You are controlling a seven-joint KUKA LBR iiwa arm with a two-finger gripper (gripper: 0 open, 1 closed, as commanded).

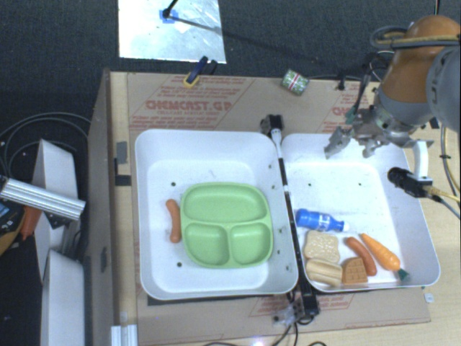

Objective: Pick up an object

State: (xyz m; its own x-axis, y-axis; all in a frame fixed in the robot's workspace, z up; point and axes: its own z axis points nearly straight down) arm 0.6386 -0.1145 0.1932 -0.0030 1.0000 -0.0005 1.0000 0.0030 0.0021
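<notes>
My gripper [352, 147] hangs over the far edge of the right bin [346, 175], its two fingers spread apart with nothing between them. Well in front of it, the bin's near part holds a blue bottle [319, 221], a pale cracker [321, 245], a bun [324, 272], a brown biscuit [354, 270], a red sausage [361, 256] and an orange carrot [382, 251]. In the left bin [155, 186] a green divided plate [227, 223] lies beside another sausage [173, 220].
A black part [407, 182] juts over the right bin's right rim. A black rail [284, 186] runs between the bins. A small green roll [294, 81] and a yellow-blue clip [198, 71] lie on the cardboard behind the bins.
</notes>
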